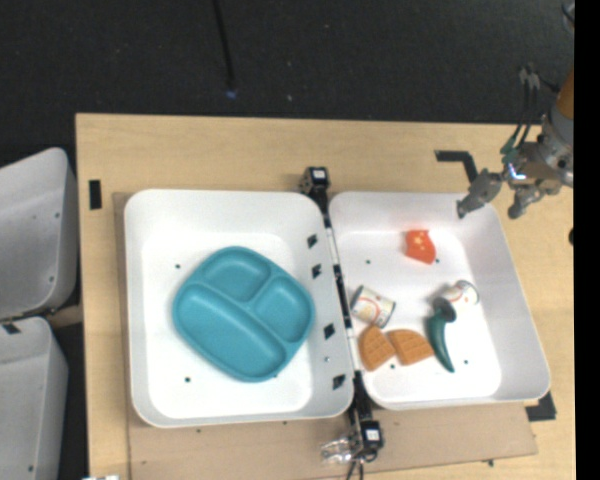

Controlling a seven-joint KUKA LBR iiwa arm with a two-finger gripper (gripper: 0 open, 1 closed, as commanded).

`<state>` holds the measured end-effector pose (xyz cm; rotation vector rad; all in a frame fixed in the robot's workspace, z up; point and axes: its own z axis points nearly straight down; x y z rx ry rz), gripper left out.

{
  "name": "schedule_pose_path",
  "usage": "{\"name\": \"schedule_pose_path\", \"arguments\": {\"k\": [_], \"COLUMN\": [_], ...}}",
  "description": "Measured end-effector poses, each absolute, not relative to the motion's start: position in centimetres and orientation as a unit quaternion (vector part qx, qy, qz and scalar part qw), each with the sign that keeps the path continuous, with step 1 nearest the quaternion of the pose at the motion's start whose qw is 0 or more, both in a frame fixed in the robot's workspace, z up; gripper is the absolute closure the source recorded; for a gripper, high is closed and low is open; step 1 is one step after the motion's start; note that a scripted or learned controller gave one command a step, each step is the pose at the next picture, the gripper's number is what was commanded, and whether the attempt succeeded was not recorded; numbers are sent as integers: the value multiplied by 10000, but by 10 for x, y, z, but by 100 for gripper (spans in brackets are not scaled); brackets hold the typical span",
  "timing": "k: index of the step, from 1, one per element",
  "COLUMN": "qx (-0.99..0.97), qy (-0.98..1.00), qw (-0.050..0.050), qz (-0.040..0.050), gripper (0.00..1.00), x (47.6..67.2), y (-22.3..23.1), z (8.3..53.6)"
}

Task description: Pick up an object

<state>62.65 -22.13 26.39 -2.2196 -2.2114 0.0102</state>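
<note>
- small red object [419, 245] lies near the right bin's far wall
- teal tool with a white end [445, 327] lies near the right side; slanted
- two tan pieces [394, 348] touching, near the front
- small white cylinder [373, 306] on its side, beside the divider

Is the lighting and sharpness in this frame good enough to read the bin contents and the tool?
Camera view: even light, soft shadows, mild glare on the white bins; the small objects such as the red piece look soft but legible; the tool at the right edge is blurred, finger state unreadable.
</note>
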Motion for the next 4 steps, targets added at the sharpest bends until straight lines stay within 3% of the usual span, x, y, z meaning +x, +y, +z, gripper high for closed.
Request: {"name": "schedule_pose_path", "arguments": {"k": [1, 4], "qx": [-7072, -7079], "qy": [-7070, -7063], "qw": [-13, 2], "qz": [-4, 14], "gripper": [0, 0], "x": [629, 620], "y": [-220, -215], "z": [272, 123]}}
